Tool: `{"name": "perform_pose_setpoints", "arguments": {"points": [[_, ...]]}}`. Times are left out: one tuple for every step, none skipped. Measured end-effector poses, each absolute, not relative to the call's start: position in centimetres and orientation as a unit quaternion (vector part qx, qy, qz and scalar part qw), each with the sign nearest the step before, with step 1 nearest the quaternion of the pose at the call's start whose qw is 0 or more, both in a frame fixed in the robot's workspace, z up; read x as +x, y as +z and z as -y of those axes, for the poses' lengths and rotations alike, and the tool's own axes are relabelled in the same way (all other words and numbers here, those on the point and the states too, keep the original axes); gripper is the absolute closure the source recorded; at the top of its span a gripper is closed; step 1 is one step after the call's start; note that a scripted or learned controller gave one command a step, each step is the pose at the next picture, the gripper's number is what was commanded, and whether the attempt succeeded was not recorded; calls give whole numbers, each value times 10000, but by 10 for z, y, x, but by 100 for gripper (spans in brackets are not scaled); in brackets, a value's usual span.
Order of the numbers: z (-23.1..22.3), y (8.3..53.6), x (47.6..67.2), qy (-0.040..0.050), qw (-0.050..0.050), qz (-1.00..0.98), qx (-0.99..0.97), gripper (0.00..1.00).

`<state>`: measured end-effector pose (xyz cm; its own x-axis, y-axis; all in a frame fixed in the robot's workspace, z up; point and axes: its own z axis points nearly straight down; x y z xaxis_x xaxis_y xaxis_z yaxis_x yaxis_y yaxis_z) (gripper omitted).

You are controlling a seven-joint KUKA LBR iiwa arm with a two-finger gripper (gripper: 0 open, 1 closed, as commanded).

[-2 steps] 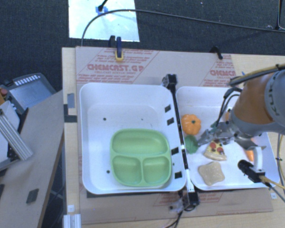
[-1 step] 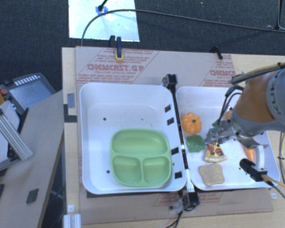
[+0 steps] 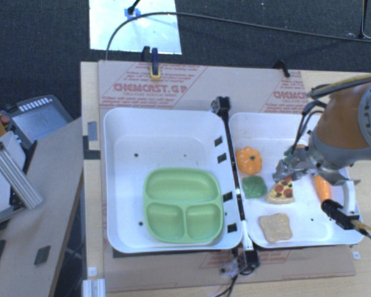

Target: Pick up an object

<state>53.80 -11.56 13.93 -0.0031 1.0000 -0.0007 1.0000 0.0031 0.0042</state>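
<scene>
Over the right bin (image 3: 309, 237), the tool (image 3: 286, 171) hangs just above the pizza slice (image 3: 281, 192); whether it is wide or narrow, I cannot tell; nearby lie a pumpkin (image 3: 249, 160), broccoli (image 3: 255, 187), toast (image 3: 276, 227) and carrot (image 3: 322, 188); a green tray (image 3: 183, 204) sits in the left bin (image 3: 167, 129).

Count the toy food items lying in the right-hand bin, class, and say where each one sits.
5: pumpkin near the divider; green piece below it; pizza slice under the hand; toast at the front; carrot to the right. The arm may hide others.
</scene>
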Motion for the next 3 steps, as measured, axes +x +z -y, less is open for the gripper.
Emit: {"name": "perform_pose_setpoints", "arguments": {"points": [[120,184,536,15,23,-7081,7061,100],[121,238,538,18,29,-7086,7056,100],[77,232,543,9,7,-7097,7045,100]]}}
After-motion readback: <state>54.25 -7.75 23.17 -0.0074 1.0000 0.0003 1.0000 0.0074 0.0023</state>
